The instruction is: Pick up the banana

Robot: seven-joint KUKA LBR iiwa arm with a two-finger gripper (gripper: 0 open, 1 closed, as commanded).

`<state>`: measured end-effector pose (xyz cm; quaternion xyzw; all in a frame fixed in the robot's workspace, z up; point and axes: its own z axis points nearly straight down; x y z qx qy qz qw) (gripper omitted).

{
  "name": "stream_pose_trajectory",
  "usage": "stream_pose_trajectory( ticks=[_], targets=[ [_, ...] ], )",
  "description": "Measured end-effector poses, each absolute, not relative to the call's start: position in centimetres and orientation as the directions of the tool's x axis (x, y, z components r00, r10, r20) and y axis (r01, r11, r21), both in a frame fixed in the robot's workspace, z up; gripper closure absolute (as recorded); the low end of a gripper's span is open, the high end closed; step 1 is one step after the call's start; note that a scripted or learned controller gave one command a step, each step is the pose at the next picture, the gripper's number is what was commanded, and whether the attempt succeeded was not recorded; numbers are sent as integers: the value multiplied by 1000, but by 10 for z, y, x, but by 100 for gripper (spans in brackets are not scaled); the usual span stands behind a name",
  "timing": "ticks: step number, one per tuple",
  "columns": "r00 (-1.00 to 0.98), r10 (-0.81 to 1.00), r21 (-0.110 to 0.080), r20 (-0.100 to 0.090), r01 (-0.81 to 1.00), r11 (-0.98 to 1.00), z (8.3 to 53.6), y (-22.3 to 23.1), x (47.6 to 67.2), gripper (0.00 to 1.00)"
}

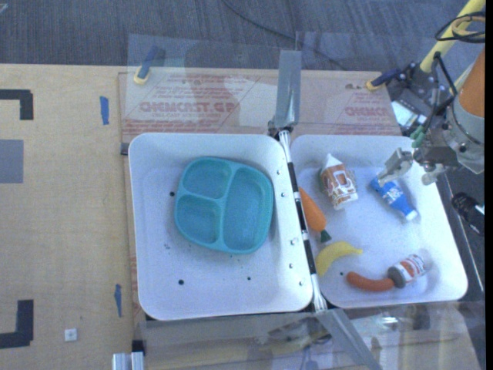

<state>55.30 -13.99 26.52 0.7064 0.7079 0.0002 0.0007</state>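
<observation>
Our hand hangs spread and empty near the blue tube, well apart from the banana. We judge the carrot and sausage beside the banana could get pinched instead.

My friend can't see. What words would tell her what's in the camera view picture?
A yellow banana lies near the front of the right white bin, while the robot's hand hovers at that bin's far right, apart from it. Also in that bin are a carrot, a small carton, a blue tube, a sausage and a little bottle. The left bin holds a teal divided plate.
</observation>
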Motion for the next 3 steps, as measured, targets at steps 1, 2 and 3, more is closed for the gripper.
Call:
stream_pose_trajectory(
  ticks=[1, 2, 3],
  targets=[
    [15, 1000, -1, 0, 1000, -15, 200, -93, 495, 0],
    [74, 997, 11, 1, 997, -74, 89, -96, 514, 0],
    [67, 998, 11, 1, 998, -67, 89, -94, 483, 0]
  ],
)
